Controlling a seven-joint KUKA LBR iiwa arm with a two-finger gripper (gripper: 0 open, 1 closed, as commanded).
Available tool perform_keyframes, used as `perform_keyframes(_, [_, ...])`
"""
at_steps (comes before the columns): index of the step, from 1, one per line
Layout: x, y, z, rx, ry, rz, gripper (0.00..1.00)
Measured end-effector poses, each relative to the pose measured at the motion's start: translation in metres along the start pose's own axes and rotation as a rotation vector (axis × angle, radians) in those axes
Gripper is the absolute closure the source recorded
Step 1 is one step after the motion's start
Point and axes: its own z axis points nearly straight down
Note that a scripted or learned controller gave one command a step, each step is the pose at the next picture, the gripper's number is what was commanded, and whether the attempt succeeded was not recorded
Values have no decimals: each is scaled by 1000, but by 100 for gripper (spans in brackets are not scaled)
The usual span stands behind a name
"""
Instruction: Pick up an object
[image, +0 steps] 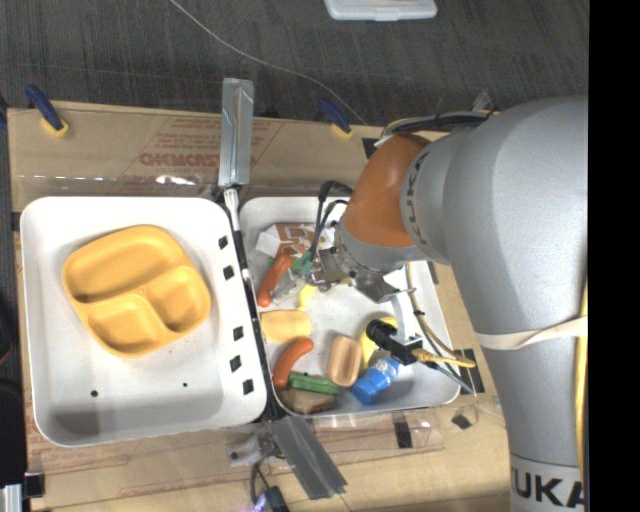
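The right bin (257, 220) holds a heap of toy food: an orange carrot (271, 279), a pale yellow piece (285, 324), a red-orange sausage (292, 357), a tan bread-like piece (343, 359), a blue cup (377, 384), a green piece (314, 384) and a brown piece (305, 403). My gripper (318, 268) reaches down into the upper middle of this bin, just right of the carrot, over a small green and yellow item. The wrist and orange band (385, 195) cover much of the bin's far right.
The left bin (45, 395) contains a yellow divided tray (135, 287). A metal divider bar (235, 125) stands between the bins at the back. A printed card (290, 236) lies at the right bin's far end. The big grey arm (510, 230) fills the right side.
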Motion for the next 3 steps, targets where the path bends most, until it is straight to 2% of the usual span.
perform_keyframes(1, [0,-1,-9,5,2,-3,100])
perform_keyframes(2, [-78,19,-111,-7,-3,114,100])
perform_keyframes(3, [70,19,-111,3,5,215,100])
